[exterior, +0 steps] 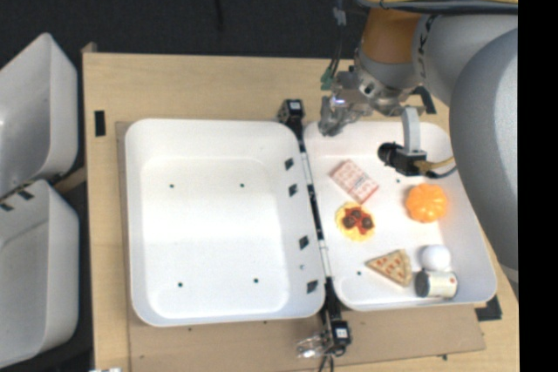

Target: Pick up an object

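Note:
The right bin (462, 270) holds several small objects: a pink patterned card (354, 180), a round yellow piece with dark red spots (356, 221), an orange ball-like fruit (425, 202), a pizza-slice wedge (391, 267), and a white ball next to a small white cylinder (434, 273). My gripper (332, 119) hangs over the far left corner of the right bin, above and behind the pink card, apart from all objects. Nothing shows between its fingers.
The left bin (139, 187) sits beside the right one, with a ridge of black clips (307, 213) between them. A black clip (290, 110) stands at the far end of that ridge. White padded shapes (30, 187) lie off the bench's left edge.

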### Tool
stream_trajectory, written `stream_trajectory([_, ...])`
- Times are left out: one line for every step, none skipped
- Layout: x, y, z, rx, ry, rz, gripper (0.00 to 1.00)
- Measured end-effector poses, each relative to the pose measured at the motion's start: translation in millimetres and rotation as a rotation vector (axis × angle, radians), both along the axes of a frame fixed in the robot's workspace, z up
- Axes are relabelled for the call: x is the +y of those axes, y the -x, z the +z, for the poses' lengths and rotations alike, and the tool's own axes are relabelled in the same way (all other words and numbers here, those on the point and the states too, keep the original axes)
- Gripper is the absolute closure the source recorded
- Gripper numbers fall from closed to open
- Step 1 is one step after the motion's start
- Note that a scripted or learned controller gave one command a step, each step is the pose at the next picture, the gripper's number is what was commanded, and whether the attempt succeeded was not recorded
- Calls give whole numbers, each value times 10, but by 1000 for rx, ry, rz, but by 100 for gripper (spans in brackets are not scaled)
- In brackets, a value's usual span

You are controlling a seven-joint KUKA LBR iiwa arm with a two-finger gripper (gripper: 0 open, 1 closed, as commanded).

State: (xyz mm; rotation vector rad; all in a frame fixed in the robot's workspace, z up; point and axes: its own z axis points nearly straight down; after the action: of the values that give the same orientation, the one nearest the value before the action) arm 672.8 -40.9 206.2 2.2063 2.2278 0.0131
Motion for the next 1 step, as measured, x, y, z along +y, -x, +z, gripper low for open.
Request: stream_trajectory([226, 613, 314, 13, 0, -5, 100])
